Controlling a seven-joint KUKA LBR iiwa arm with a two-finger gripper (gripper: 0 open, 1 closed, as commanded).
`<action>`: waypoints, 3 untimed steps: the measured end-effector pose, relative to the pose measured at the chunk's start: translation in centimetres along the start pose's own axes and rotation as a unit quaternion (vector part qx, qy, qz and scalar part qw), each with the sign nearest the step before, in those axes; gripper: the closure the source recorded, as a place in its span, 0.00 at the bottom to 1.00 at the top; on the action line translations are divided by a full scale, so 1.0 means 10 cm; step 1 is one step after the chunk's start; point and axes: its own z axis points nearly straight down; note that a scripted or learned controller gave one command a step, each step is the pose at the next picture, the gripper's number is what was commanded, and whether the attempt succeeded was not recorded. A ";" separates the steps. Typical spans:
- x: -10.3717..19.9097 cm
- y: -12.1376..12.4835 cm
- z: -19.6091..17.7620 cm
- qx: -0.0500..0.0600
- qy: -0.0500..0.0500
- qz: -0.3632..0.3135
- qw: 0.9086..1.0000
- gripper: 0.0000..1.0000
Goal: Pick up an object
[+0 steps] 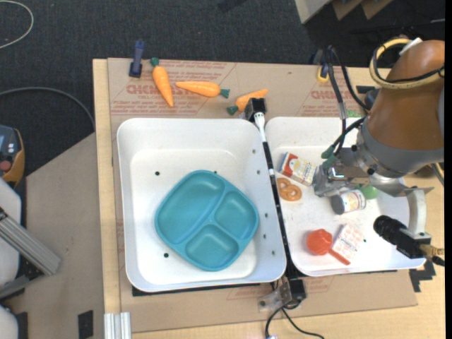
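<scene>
jar: (349, 202) small grey jar with a pale label, lying on its side in the right bin (305, 138), about mid-depth and right of the bin's centre.
tool: (329, 183) low over the right bin, just left of and slightly beyond the jar. Whether it is apart or together cannot be told, and nothing is seen clamped in it.
green piece: (368, 189) small green bit just beyond the jar, partly under the arm.
arm: (409, 119) comes in from the right and covers the right bin's far right part.
carton: (296, 167) white carton with red and blue print, left of the tool, towards the far side of the right bin.
pretzel: (288, 190) brown, just nearer than the carton, close to the bin's left wall.
scoop: (321, 243) red, in the near part of the right bin, handle pointing right and near.
packet: (347, 239) white with red print, just right of the scoop, touching or almost touching it.
left bin: (141, 147) holds a teal divided plate (206, 219) lying flat, turned at an angle.
stick: (257, 109) black and white, at the far end of the seam between the bins.
carrots: (162, 83) three orange ones on the counter (109, 224) beyond the left bin.
clip: (136, 58) blue, at the counter's far left edge, left of the carrots.
</scene>
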 end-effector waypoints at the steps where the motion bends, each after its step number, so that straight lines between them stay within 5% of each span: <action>1: 0.16 1.60 0.67 0.001 -0.001 -0.001 1.000 1.00; 2: 0.21 0.92 0.40 0.005 0.000 0.002 1.000 1.00; 3: 0.50 0.28 -0.87 -0.004 0.001 -0.001 1.000 1.00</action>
